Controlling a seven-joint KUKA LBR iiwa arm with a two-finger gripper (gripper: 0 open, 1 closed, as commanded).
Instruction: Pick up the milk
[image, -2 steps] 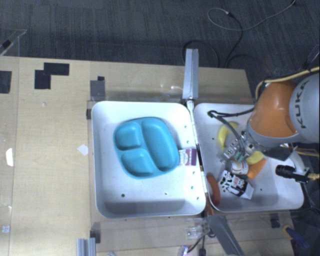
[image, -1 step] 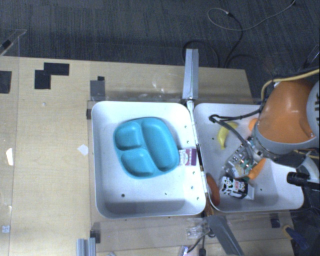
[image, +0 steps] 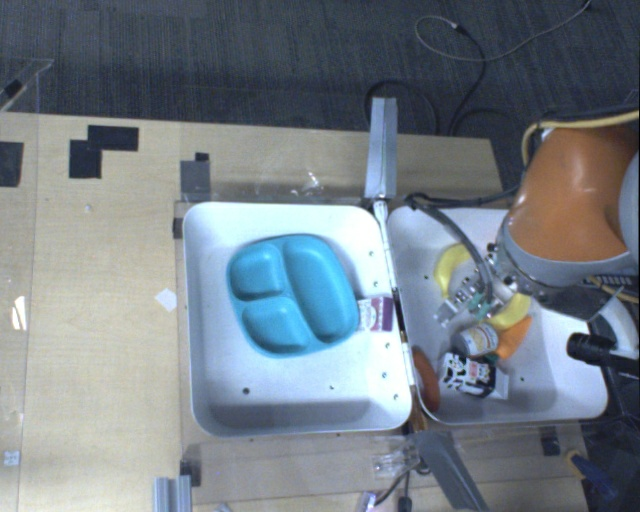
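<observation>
Milk is what I take the small black-and-white carton (image: 468, 373) to be, lying flat near the front edge of the right bin (image: 560, 400), with a brown lump (image: 426, 376) beside it and a small can (image: 481, 340) touching its far side. It looks light, with stiff but crushable walls and a smooth skin, so a gentle squeeze across its narrow sides would probably suit best. Just beyond, the hand (image: 474, 303) hangs low over the can and a yellow fruit (image: 452, 265); whether it is clenched or released I cannot tell. Behind it the arm (image: 575, 205) leans in from the right.
</observation>
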